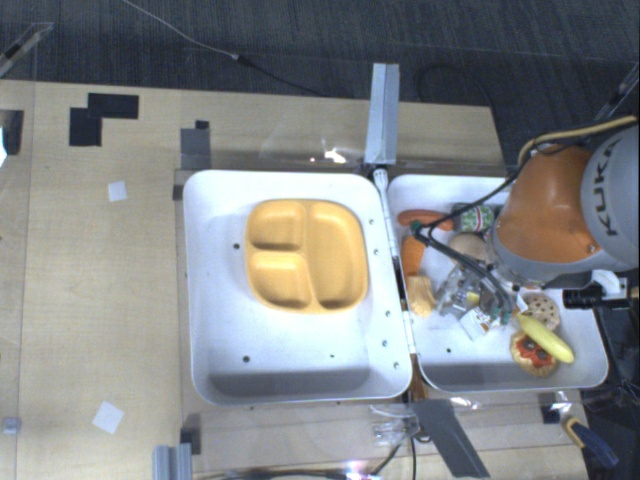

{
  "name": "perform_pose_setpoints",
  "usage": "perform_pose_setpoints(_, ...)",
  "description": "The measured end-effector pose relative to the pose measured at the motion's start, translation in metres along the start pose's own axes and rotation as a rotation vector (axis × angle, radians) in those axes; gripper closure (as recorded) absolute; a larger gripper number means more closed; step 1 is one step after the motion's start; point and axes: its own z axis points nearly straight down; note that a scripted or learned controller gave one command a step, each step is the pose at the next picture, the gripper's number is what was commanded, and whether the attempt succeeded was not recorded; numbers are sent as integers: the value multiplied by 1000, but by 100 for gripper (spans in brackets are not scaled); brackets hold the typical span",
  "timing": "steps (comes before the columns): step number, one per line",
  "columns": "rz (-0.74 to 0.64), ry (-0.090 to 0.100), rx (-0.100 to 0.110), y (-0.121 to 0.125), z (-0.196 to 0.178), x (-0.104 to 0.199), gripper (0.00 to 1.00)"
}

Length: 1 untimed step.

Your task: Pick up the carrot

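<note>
The carrot [411,257], a short orange piece, lies against the left wall of the right bin [590,373]. My gripper [466,296] hangs low over the middle of that bin, a little right of and below the carrot, among small pale items. Nothing shows as held. The arm's orange band [545,218] looms above the gripper and hides part of the bin's back right.
A reddish sausage-like piece [420,218] and a green-labelled bottle [476,216] lie at the back of the right bin. A banana [546,339], a cookie [541,306] and a pizza-like piece [531,358] sit front right. A yellow divided plate [305,253] rests in the left bin [215,358].
</note>
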Motion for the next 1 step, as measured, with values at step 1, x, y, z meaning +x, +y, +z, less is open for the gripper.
perform_pose_setpoints(1, -190, -1, -1, -27, 10, 19, 100)
